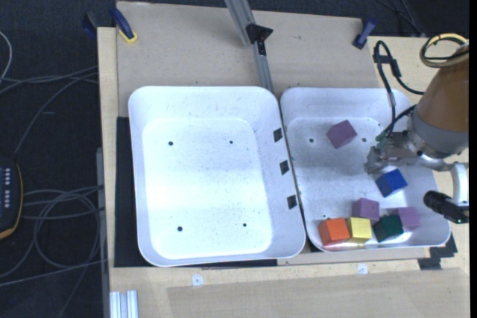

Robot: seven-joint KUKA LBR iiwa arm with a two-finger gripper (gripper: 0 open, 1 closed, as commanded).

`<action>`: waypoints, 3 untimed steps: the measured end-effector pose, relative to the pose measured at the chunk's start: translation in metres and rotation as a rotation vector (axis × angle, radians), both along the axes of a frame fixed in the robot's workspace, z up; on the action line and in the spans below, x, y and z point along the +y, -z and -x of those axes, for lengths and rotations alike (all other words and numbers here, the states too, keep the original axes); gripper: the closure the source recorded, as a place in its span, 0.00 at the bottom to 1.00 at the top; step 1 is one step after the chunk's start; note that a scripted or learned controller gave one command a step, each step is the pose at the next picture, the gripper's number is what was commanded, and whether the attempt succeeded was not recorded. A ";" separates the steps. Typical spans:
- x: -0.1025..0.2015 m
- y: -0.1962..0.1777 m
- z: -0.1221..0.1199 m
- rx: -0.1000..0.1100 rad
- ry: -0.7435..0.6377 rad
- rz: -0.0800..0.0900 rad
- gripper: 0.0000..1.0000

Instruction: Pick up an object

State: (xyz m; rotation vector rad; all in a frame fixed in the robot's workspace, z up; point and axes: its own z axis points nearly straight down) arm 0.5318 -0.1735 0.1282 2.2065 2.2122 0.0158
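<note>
My gripper [381, 157] hangs over the right bin [313, 115], at its right side, under the grey arm with the orange band. A blue cube [391, 182] lies just below and right of it in the image, close to the gripper; contact cannot be judged. A purple cube [341, 133] rests on the bin floor up and to the left of the gripper. Along the bin's front edge sit an orange cube [335, 230], a yellow cube [361, 229] and a green cube [387, 227], with two more purple blocks [366, 208] [408, 217] just behind them.
The left bin [201, 175] stands beside the right one, with small black clips along the shared wall. A slanted metal pole [238, 4] crosses the bench behind the bins. Black cables [387, 71] trail near the arm.
</note>
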 end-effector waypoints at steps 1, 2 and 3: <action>-0.008 -0.046 0.000 0.013 0.001 -0.003 1.00; -0.005 -0.111 -0.003 0.010 0.000 -0.002 1.00; -0.005 -0.148 -0.004 0.013 0.001 -0.003 1.00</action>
